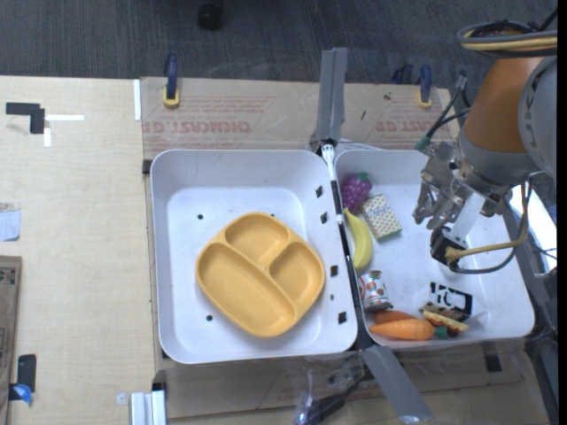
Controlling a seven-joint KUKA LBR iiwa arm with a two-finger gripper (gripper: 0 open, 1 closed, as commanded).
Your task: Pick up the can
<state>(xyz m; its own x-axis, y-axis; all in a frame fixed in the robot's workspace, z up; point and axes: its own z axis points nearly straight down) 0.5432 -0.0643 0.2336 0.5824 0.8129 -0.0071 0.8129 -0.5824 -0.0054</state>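
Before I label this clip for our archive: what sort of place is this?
Probably a robotics lab bench: two shallow white plastic bins of toy food, clamped brown cardboard backing, grey-and-orange robot arm.

The small can (375, 290), its label red and white, lies tipped against the right bin's left wall.

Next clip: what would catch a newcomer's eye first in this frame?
The yellow divided plate lying alone in the left bin stands out most. Next comes the grey and orange arm at the right, its hand poised above the right bin. Along that bin's left wall sit grapes, a banana and the can, with a carrot in front.
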